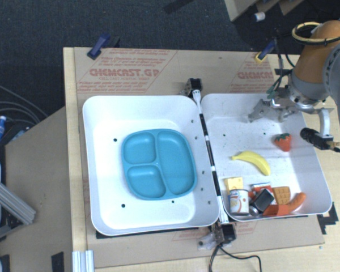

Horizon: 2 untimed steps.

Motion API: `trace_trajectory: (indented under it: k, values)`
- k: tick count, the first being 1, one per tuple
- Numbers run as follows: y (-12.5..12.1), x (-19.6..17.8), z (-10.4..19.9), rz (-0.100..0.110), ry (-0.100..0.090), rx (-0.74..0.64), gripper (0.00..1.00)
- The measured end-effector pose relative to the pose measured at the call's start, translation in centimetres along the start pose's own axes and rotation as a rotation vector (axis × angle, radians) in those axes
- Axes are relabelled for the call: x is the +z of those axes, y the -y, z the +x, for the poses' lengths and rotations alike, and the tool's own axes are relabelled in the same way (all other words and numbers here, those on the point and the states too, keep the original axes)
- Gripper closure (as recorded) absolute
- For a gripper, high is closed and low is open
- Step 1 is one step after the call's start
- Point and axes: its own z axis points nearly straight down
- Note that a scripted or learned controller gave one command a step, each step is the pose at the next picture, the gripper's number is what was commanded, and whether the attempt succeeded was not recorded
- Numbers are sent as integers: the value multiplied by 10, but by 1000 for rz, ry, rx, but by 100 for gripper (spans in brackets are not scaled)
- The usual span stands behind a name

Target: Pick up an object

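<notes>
The right bin [314,169] holds several small items. A yellow banana [254,162] lies mid-bin and a red strawberry [283,142] sits to its upper right. At the near edge a yellow cheese block [234,184], a small can [238,201], a black object [263,199], a tan waffle-like piece [281,194] and an orange carrot-like piece [290,204] are clustered together. My gripper [270,112] hovers over the bin's far part, open, with nothing between its fingers. It is up and left of the strawberry, apart from it.
The left bin [102,152] carries a blue divided plate [158,163]. A black divider strip [207,146] runs between the two bins. The grey arm with its orange band [317,50] comes in from the upper right. A blue clip [98,46] lies on the bench's far left corner.
</notes>
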Motion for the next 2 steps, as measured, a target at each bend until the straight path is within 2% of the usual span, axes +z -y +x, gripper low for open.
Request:
trace_trajectory:
  k: [1, 2]
  values:
    - [0, 0, 43, 4, -2, 0, 0]
    - [0, 0, 31, 1, 1, 2, 0]
